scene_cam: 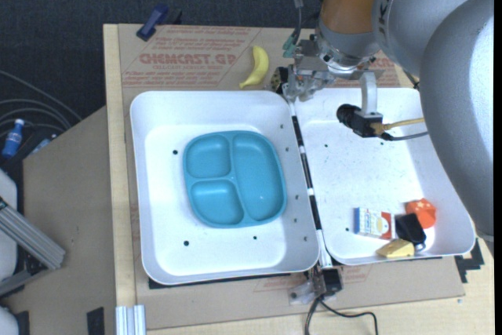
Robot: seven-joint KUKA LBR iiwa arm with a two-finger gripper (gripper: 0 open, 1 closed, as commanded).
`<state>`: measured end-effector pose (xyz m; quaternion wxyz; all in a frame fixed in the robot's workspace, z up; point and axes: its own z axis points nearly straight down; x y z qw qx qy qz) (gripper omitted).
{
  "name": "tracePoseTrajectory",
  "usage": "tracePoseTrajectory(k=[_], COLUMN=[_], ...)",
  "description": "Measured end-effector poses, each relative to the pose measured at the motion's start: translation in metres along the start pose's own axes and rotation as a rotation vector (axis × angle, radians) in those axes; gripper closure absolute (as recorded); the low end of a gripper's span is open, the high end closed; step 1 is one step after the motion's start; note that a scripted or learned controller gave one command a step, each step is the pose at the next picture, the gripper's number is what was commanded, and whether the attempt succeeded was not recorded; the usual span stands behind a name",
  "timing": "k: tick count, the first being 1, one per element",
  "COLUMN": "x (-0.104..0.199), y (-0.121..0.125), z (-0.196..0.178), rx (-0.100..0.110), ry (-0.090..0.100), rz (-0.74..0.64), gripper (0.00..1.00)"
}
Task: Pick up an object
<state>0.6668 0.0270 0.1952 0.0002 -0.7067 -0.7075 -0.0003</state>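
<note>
My gripper (296,88) hangs over the far edge of the bins, right where the two meet, with the grey arm and its orange band rising behind it. Nothing shows between it and the bin rim. The right bin (353,169) holds a cluster at its near right corner: a small white, blue and red box (370,223), an orange piece (421,210), a black block (410,228) and a tan wedge (395,249). A blue divided plate (234,177) lies in the middle of the left bin (157,169).
A yellow banana (256,67) lies on the cardboard behind the bins, just left of the gripper, with a small dark thing (278,78) beside it. A blue clip (152,23) sits at the cardboard's far edge. Cables trail at the left.
</note>
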Motion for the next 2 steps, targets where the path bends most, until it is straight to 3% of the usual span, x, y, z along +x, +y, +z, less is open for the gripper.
tracePoseTrajectory(k=[2], x=[0.001], y=[0.001], z=[-0.021], rx=[-0.004], ry=[0.0], rz=[-0.001], gripper=[1.0])
